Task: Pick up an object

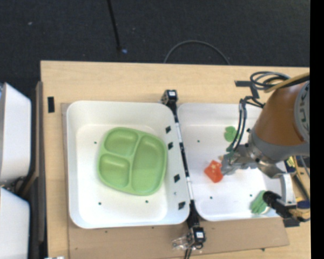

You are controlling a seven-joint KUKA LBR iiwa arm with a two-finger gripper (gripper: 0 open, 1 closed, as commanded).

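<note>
Red block (214, 172), judged light and stiff, is best taken across its flat sides by the tool (227, 165) just right; finger state cannot be told.

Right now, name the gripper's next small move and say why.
Probably a slight shift toward the red block in the right bin, then down. The gripper sits just beside that block, and nothing shows between its fingers, so no grasp can be claimed.
</note>
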